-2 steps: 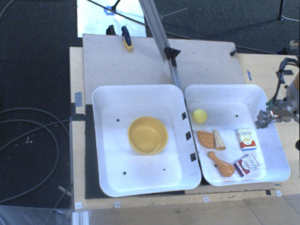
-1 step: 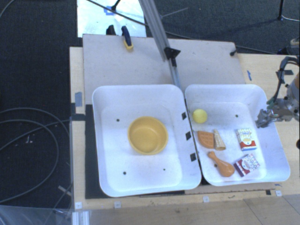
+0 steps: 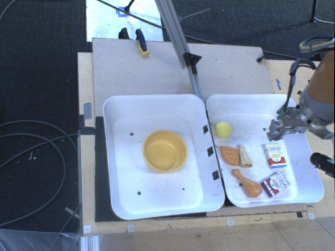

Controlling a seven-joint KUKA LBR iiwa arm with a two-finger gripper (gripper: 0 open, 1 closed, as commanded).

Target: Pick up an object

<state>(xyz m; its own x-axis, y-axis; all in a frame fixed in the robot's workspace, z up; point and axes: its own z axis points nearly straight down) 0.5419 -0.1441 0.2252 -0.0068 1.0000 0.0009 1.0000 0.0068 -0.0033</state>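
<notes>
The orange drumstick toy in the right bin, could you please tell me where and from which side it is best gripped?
Probably at the narrow handle end of the drumstick, coming straight down from above with the gripper. It lies flat and slanted, thin end toward the upper left, bulb toward the lower right. The neck is slim enough to close across; the red and white packet crowds the bulb.

The bench [image 3: 86, 140] bears a grey board [image 3: 157, 67] at its far edge and two white bins [image 3: 118, 156] [image 3: 309, 187] side by side along its near edge.
</notes>
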